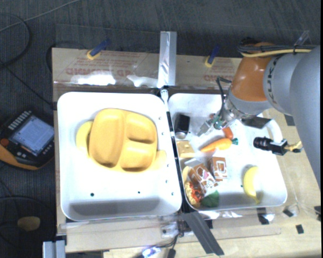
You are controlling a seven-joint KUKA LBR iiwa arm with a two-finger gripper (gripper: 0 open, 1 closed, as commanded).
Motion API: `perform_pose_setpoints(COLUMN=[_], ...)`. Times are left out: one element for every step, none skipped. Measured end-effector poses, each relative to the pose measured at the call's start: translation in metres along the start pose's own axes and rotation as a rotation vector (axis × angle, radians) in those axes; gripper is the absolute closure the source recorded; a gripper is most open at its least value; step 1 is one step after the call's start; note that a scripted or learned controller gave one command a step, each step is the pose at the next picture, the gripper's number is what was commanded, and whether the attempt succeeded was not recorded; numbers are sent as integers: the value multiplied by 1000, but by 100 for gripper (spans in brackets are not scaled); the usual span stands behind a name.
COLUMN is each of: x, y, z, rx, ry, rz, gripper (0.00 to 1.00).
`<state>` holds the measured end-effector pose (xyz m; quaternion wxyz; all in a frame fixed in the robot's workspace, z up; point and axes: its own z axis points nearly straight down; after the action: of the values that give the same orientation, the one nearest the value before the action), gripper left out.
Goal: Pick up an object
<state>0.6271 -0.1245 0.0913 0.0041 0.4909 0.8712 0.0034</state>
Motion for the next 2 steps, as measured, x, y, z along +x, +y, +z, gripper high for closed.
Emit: perform_pose_setpoints(x=[2, 42], y=[-27, 42], z=[-1, -93], rx=[-5, 15], ry=[-4, 0], rz=[361, 387], gripper=[100, 100])
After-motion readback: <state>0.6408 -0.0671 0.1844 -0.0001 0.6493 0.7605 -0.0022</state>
